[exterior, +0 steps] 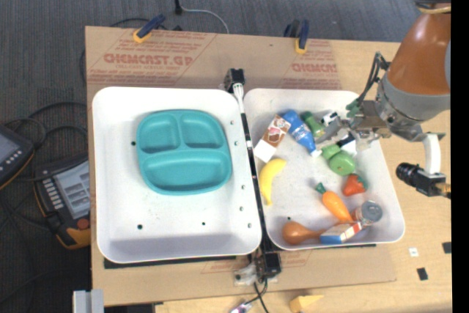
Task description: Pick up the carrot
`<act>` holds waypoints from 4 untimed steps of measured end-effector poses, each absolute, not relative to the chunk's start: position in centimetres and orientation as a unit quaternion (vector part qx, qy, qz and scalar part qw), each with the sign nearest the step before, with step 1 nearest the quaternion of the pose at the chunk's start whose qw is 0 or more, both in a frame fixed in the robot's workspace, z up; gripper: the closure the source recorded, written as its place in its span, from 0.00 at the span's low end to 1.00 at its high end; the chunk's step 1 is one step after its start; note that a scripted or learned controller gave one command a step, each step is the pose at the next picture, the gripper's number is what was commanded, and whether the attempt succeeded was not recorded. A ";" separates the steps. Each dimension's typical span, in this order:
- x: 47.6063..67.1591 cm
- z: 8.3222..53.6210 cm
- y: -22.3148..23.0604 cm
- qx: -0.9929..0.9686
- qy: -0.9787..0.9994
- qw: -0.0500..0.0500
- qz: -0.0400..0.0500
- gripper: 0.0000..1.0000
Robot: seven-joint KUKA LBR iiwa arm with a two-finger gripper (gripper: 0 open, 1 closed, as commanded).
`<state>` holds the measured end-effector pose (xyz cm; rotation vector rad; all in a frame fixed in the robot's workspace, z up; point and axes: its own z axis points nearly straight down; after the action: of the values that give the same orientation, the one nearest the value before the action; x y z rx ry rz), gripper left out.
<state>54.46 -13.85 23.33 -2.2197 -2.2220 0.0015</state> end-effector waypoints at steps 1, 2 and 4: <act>49.5 8.8 -13.3 -0.633 -0.774 -0.002 -0.001 0.00; 49.7 9.9 -13.3 -0.633 -0.774 -0.004 -0.003 1.00; 48.8 9.0 -13.6 -0.531 -0.847 -0.007 -0.002 0.00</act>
<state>48.79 -13.57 8.96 -1.6751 -2.6738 -0.0055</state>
